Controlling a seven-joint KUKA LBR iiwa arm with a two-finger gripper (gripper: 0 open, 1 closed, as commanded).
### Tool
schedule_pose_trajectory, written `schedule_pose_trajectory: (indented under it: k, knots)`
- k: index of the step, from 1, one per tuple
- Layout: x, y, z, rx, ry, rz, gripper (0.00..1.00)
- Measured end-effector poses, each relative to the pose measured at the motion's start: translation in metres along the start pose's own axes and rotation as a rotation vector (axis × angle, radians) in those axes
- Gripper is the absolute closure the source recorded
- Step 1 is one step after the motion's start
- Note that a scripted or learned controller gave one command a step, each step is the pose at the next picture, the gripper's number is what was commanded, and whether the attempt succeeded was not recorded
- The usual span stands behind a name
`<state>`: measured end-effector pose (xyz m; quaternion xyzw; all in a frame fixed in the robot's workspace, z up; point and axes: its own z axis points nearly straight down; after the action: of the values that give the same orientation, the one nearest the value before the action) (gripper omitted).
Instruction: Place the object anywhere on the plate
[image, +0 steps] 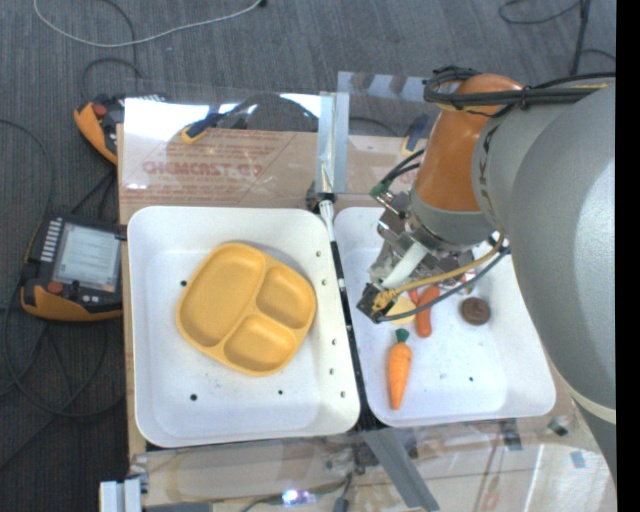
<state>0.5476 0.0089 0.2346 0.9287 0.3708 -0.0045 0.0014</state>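
Observation:
A yellow plate (247, 306) with three compartments lies in the left bin (160, 400), with nothing on it. In the right bin (500, 390) an orange toy carrot (399, 371) with a green top lies near the front. A small red-orange piece (424, 320) lies just above the carrot, and a brown round piece (475, 311) sits to its right. My gripper (432, 292) hangs low over the right bin, right above the red-orange piece. The wrist hides most of it.
The grey arm with its orange band (455, 160) covers the back and right side of the right bin. The raised wall (340, 300) between the two bins runs between the plate and the gripper. A teach pendant (75, 265) lies left of the bench.

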Motion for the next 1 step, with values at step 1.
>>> schedule_pose_trajectory:
  k: [1]
  knots:
    - [0.0584,-0.0267,-0.0021,0.004,0.001,0.002,1.00]
